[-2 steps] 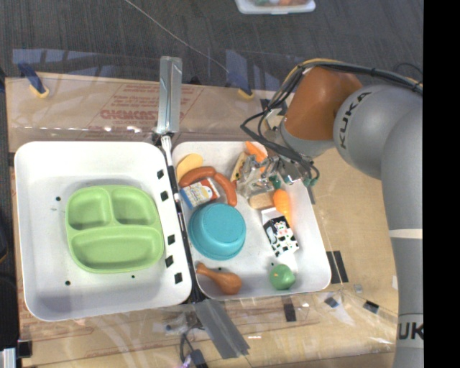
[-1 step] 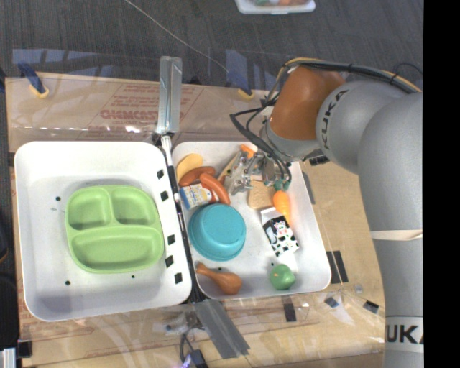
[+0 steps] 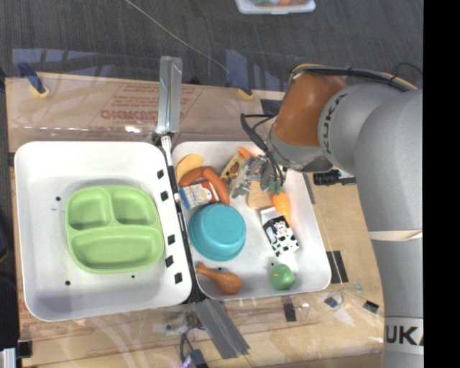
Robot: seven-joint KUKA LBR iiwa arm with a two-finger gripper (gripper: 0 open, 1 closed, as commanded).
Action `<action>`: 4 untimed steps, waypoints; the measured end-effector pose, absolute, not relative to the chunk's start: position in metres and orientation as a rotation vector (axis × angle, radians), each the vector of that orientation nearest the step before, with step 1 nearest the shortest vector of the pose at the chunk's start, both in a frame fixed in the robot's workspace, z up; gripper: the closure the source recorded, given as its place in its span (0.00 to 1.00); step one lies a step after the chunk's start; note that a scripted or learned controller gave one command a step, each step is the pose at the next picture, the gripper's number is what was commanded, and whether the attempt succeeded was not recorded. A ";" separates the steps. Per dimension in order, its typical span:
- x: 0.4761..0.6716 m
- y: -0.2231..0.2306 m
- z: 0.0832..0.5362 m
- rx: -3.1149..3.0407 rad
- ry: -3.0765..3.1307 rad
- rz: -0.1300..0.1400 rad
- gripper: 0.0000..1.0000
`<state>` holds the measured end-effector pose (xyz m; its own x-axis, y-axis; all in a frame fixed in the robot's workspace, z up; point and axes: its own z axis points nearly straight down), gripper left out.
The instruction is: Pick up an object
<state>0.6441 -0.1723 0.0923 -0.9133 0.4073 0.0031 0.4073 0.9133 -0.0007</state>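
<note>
The gripper (image 3: 257, 177) is too blurred to read its fingers, the arm hides the right bin's (image 3: 316, 237) far right corner, and a white tray (image 3: 276, 6) is cut by the top edge.

My feed: bright, even overhead light. White bins (image 3: 43, 215) near overexposed, soft grey shadows along inner walls. Glare streaks on clear plastic sheet (image 3: 93, 108) covering table (image 3: 345, 215). Dim floor at top. Focus mildly soft throughout; pincer (image 3: 257, 178) details smeared, hard for me to resolve.
</note>
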 end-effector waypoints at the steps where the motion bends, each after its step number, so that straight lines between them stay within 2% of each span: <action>1: 0.644 -0.133 0.100 -0.986 -3.001 0.014 1.00; 2: 0.635 -0.126 0.099 -1.485 -2.787 0.016 1.00; 3: 0.634 -0.121 0.180 -1.553 -2.740 -0.004 1.00; 4: 0.658 -0.083 0.233 -1.358 -2.838 -0.002 1.00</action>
<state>0.6581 -0.0828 0.2331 -0.6274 0.7787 -0.0039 0.7787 0.6274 0.0034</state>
